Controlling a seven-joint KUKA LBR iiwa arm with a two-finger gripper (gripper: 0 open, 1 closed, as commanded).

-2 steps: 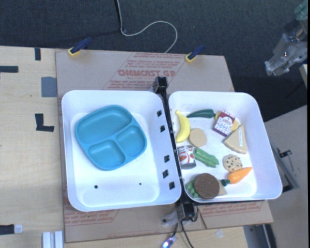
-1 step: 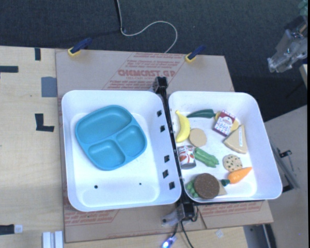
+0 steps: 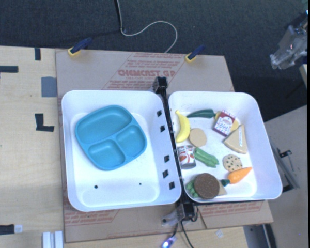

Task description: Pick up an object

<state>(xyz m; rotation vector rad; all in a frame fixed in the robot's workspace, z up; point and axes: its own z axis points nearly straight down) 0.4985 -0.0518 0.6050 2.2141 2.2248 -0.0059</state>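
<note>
Nearest the lens, at the low edge of the right bin (image 3: 263, 138): a brown burger patty (image 3: 206, 185) over a bit of green, with an orange carrot (image 3: 239, 175) just beside it to the right, tip pointing up and right. A little farther in: a speckled cookie (image 3: 231, 162), a green pea pod (image 3: 206, 157) lying aslant, and a small red-and-white can (image 3: 186, 156) close to the divider between the bins. Farther still: a pale sandwich wedge (image 3: 237, 139), a round tan cracker (image 3: 198, 137), a yellow banana (image 3: 182, 126) with its long axis running near to far along the divider, a red packet (image 3: 224, 122), and a dark green pepper (image 3: 200, 113) at the back wall. In the left bin (image 3: 72, 190), a blue sectioned plate (image 3: 110, 137), alone. Beyond both bins, cardboard with two clamps and a looping cable on dark carpet. Farthest, up at the right edge: the gripper (image 3: 287, 53), blurred and well apart from every object, well outside the bin. Cannot tell whether open or closed. Nothing visibly held. All candidate things down and to the left of it; likely a reach down-left into the right bin first, with the sandwich wedge and packet on the closer side.
</note>
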